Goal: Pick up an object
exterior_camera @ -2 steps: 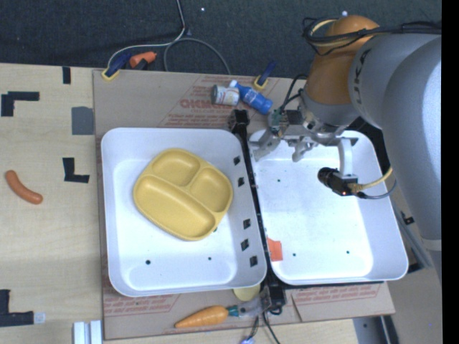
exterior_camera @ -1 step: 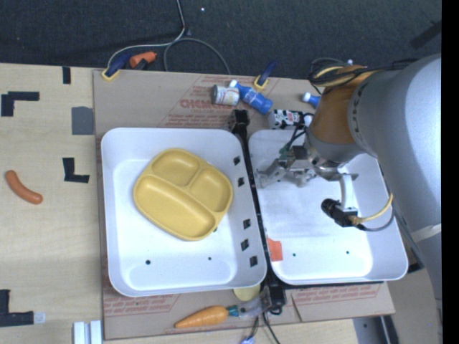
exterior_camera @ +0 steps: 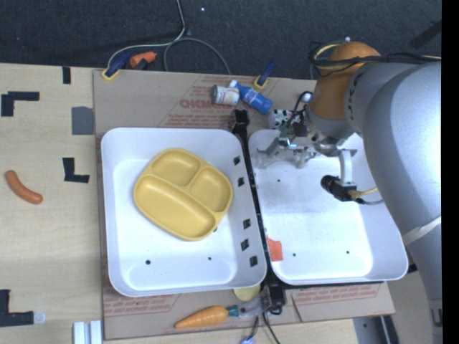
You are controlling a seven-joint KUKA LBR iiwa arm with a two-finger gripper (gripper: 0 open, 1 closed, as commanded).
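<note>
My position: my gripper (exterior_camera: pixel 290 147) hangs over the far end of the right bin (exterior_camera: pixel 358 264), close to the wall it shares with the left bin (exterior_camera: pixel 118 213).
My grip: I cannot tell from this slant whether I am spread or closed; nothing shows held in me.
What I could take: the yellow divided plate (exterior_camera: pixel 183 192) lies flat in the middle of the left bin. A small orange-red piece (exterior_camera: pixel 274 249) sits in the right bin at its near-left edge, touching or almost touching the shared wall.
Ground below me: bare white bin floor, as far as I can see. I judge that a descent from here would probably catch nothing.
Risk with the piece: it is small and tight against the wall. I judge one side of me could land on the rim or the black clips (exterior_camera: pixel 246 224) along the divider, and the piece could be nudged aside rather than taken.
Risk with the plate: it is wide, shallow and smooth. A grasp from straight above may find only flat surface. I would have to take it by the rim or a divider ridge, and it may slip or tip as it lifts.
Risk on the way: reaching the plate means crossing the divider, so a low crossing could strike the wall.
Out of play: the carrot (exterior_camera: pixel 203 317) and the sausage (exterior_camera: pixel 23 187) lie outside both bins.
</note>
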